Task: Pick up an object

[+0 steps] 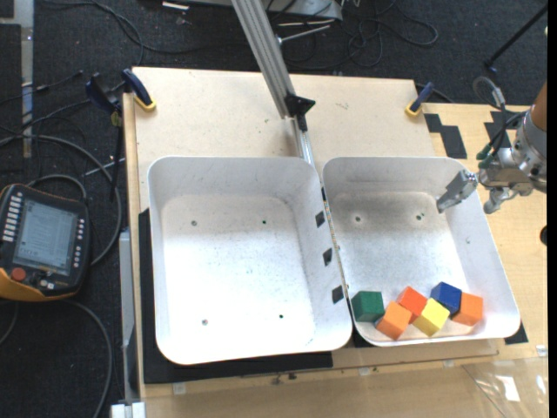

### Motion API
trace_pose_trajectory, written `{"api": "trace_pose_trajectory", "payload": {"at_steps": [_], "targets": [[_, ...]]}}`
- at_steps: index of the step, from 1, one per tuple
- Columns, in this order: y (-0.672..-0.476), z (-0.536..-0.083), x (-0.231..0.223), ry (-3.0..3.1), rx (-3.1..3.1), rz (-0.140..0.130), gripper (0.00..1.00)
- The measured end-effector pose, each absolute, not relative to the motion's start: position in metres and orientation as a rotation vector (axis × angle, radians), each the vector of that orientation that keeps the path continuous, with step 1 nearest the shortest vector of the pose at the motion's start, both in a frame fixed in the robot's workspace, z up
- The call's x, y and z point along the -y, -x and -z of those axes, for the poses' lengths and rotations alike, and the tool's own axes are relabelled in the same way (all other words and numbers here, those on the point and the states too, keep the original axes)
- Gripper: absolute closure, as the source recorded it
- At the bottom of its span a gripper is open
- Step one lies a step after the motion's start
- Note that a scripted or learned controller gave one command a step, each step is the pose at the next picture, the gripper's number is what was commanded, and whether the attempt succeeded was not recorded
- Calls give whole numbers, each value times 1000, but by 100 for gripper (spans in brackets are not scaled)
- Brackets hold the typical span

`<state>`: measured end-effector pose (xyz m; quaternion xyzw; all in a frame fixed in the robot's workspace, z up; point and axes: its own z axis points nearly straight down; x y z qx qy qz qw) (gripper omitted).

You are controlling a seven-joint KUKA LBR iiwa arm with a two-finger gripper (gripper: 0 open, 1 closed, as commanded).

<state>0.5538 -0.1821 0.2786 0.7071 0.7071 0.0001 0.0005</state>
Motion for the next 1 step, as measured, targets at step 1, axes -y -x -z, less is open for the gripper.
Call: {"api": "trace_pose_trajectory", "payload": {"at_steps": [1], "targets": [[-527,-257,131,-2217,-2232,1,0]]}}
